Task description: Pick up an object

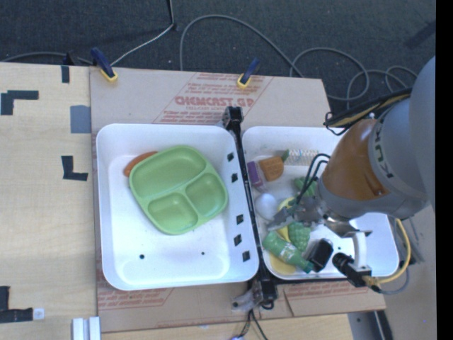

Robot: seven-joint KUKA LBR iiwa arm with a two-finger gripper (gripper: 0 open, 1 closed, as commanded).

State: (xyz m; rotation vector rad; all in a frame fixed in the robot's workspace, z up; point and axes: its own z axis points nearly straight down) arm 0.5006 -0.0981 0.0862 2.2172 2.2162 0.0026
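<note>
Item: green packet (pixel 282 246), right bin (pixel 386 250), front edge, beside the end effector (pixel 296 218) (grip state unreadable); likely light, crinkly, slippery; best pinched across its narrow middle.

A grey robot arm (pixel 414 154) with an orange band (pixel 357 163) above its wrist reaches in from the right and bends down over the right bin (pixel 386 257). Its gripper (pixel 296 217) sits low inside that bin, near the bin's left wall, pointing toward the left.
</note>
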